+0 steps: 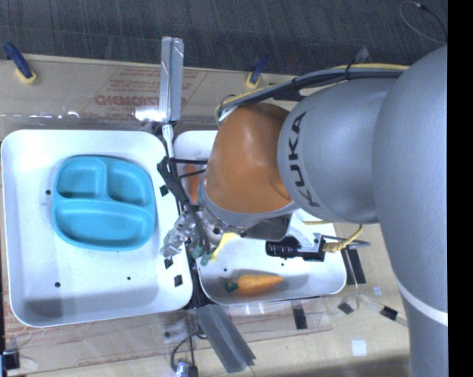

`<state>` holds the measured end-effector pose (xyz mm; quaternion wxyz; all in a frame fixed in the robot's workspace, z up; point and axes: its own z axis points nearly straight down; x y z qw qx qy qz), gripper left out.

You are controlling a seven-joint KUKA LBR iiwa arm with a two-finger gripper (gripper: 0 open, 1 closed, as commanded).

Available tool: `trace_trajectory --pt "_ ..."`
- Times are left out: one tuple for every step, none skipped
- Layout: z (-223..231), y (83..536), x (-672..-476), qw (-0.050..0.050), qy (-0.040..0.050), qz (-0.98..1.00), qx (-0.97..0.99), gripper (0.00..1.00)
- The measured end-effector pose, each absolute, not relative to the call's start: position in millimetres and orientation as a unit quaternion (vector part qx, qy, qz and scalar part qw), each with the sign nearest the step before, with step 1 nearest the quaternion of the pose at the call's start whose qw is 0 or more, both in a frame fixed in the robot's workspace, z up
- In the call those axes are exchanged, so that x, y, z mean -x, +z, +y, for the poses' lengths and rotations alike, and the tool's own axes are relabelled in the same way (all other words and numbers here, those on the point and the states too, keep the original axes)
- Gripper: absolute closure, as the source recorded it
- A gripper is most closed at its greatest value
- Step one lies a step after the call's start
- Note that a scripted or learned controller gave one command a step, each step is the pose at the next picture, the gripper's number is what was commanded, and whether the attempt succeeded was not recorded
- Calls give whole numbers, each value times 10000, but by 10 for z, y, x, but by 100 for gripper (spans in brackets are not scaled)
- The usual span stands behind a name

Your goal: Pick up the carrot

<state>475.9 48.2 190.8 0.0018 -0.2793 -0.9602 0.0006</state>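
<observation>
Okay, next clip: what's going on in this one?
A grey KUKA arm reaches in from the right over the right-hand bin, covering most of it. The carrot lies on that bin's floor near the front edge, apart from the arm and not picked up. A blue divided plate sits in the left bin. The hand is low near the divider between the bins.

A dark grey carpeted floor (pixel 221 10) is stretching across the far side of the scene, with a thin cable (pixel 421 10) lying on it at the far right. A pale wooden bench (pixel 79 81) is sitting nearer, with blue clamps (pixel 20 61) gripping its far edge.
</observation>
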Motion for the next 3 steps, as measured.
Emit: trace_trajectory --pt "986 914 -5002 19 6 -9787 2052 100" --pt "1196 1450 -5831 35 29 -9906 1364 100" --pt "1780 903 -5475 33 1 -10000 -33 100"
